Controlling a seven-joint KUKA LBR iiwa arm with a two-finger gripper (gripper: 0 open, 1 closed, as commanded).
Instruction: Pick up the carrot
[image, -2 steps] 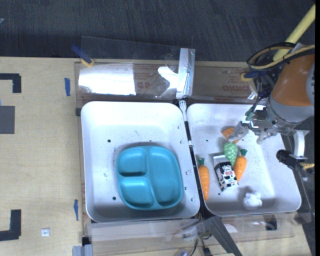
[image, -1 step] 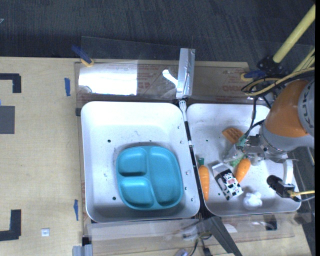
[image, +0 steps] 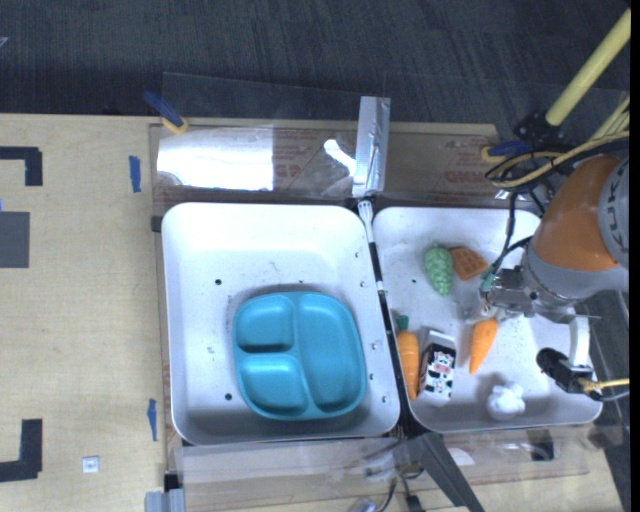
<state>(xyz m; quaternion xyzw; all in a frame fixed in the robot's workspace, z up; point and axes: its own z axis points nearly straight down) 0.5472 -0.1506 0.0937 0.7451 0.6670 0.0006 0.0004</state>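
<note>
Gripper (image: 489, 300) sits low in the right bin (image: 520, 415), right above the top end of a carrot (image: 482, 343), and I cannot tell from this slanted overhead view how it stands or whether anything is held; the wrist and dark hardware crowd that spot. That carrot lies near the middle of the right bin, tilted, its narrow tip pointing down toward the near wall. A second carrot (image: 408, 362) with a green top rests along the bin's left wall, just beside a small black-and-white carton (image: 437, 369). Farther out I see a bumpy green item (image: 438, 269) and an orange piece (image: 467, 263) touching it, the latter too blurred for me to name. A white lump (image: 507, 401) lies near the bin's front wall. The arm (image: 585, 235) covers the bin's right side, so that corner is hidden. In the left bin (image: 200, 250) sits a blue divided plate (image: 298, 352).
</note>
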